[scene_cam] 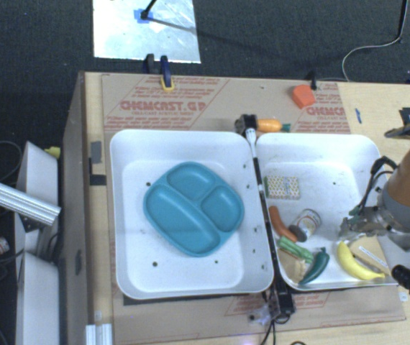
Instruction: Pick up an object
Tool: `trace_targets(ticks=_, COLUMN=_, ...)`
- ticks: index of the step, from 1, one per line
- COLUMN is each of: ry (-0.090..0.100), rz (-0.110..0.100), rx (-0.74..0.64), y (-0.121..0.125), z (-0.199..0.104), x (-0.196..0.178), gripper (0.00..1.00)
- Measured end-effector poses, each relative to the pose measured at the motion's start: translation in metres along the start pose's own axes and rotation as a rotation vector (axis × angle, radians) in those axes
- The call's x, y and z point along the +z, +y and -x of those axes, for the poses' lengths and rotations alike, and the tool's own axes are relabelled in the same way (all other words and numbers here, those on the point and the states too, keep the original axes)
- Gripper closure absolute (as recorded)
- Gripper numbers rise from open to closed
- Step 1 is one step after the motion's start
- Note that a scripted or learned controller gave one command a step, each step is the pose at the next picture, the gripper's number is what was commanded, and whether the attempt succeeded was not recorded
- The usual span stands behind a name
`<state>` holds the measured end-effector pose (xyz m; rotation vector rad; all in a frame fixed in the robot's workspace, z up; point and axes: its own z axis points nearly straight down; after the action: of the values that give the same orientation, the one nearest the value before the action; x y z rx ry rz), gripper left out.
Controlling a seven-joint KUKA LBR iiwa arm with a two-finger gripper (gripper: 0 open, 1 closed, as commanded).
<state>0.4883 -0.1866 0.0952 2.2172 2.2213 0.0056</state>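
I can't tell if the pincer (pixel 360 225) is apart or together, and it might knock the banana (pixel 354 261) away, being right above it.

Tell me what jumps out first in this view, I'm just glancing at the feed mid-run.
The big blue divided plate lying alone in the left bin grabs the eye first. Next is the clutter in the right bin: a yellow banana, a green pepper, an orange carrot-like piece and a speckled sponge. The gripper sits at that bin's right side, just above the banana.
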Motion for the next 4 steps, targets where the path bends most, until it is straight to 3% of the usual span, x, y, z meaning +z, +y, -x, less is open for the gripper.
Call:
trace_targets(ticks=1, ry=-0.001, rz=-0.001, rx=0.0, y=-0.001, z=-0.003, x=-0.043, gripper=1.0)
trace_targets(ticks=2, ry=-0.001, rz=-0.002, rx=0.0, y=-0.001, z=-0.003, x=-0.043, gripper=0.0)
trace_targets(ticks=3, ry=0.0, rz=-0.003, rx=-0.002, y=0.087, z=-0.074, x=0.009, gripper=0.0)
trace_targets(ticks=4, ry=0.0, rz=-0.004, rx=0.001, y=0.029, z=-0.071, x=0.011, gripper=0.0)
